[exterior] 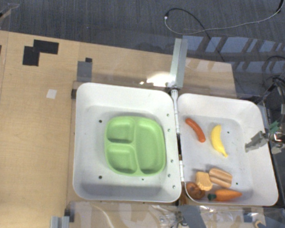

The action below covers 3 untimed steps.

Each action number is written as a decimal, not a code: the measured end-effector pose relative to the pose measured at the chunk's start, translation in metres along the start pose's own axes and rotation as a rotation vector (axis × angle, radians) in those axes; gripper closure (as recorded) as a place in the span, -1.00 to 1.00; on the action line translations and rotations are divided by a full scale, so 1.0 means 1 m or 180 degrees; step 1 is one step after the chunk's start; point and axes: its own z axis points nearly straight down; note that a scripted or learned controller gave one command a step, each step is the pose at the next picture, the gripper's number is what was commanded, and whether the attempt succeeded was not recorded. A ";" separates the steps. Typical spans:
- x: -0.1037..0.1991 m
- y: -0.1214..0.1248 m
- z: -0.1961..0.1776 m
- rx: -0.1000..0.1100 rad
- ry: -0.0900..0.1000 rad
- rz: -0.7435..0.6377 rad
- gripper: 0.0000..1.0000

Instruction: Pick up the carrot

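The carrot [226, 195] lies at the lower right of the frame, along the bottom edge of the right bin [242, 109], just beside a round brown item [194, 190] and below a hot dog bun [220, 177]. At the frame's right edge the gripper [257, 141] sits over that bin's right rim, well apart from the carrot; whether its fingers are apart or together I cannot tell. A sausage [195, 129] and a banana [219, 140] lie mid-bin, and a green 3-compartment plate [135, 145] sits in the left bin [82, 145].

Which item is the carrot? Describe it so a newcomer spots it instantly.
Look in the right bin, at its front edge nearest the camera. The carrot lies flat there, just in front of the hot dog bun. It is the one bright orange, tapered piece with a green stub, unlike the redder sausage and yellow banana farther back.
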 end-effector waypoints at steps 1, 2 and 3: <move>0.050 -0.003 0.001 -0.0003 -0.0001 -0.0198 -1.00; 0.108 -0.017 0.109 0.0002 0.0001 -0.1223 -1.00; 0.097 -0.016 0.102 -0.0009 -0.0004 -0.2717 -1.00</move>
